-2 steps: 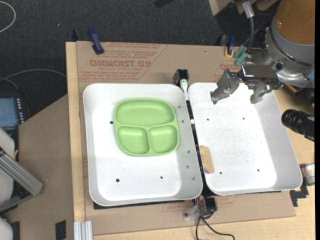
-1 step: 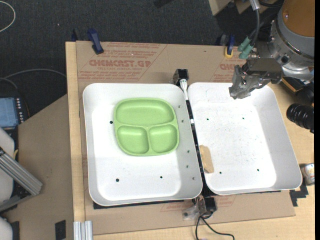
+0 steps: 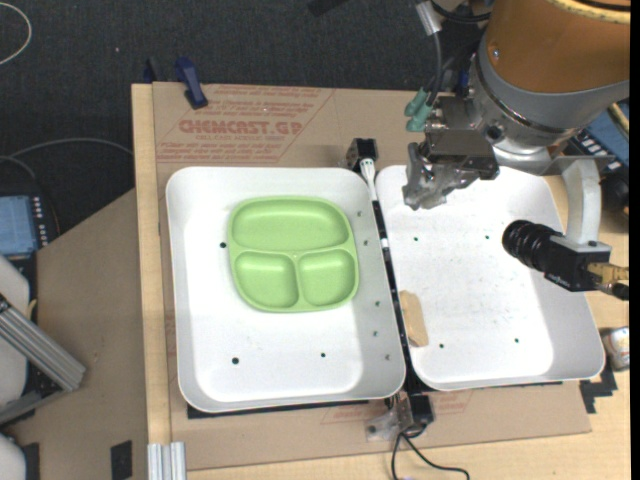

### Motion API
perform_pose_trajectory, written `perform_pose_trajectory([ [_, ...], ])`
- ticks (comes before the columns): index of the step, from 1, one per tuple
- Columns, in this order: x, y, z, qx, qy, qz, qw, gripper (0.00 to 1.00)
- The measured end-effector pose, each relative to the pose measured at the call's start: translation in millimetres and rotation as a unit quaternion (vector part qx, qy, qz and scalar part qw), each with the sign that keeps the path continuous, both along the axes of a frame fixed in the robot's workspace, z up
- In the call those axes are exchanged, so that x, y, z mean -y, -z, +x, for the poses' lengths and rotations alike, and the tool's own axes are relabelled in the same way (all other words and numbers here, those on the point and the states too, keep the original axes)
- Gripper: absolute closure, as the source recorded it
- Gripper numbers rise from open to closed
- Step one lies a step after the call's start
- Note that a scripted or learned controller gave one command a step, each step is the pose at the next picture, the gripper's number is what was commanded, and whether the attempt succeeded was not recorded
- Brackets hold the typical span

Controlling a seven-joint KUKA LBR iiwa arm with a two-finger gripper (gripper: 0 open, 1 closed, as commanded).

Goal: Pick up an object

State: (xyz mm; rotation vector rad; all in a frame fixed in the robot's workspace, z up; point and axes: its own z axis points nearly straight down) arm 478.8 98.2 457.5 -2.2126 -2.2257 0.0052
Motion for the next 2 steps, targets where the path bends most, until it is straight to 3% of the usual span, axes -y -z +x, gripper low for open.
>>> perform_pose_trajectory([
  [1,37,-78,1,0.008,0.005,0.0006,1.0,1.0],
  [2,-12,14,0,-0.003,0.0,-0.0008,1.0,1.0],
])
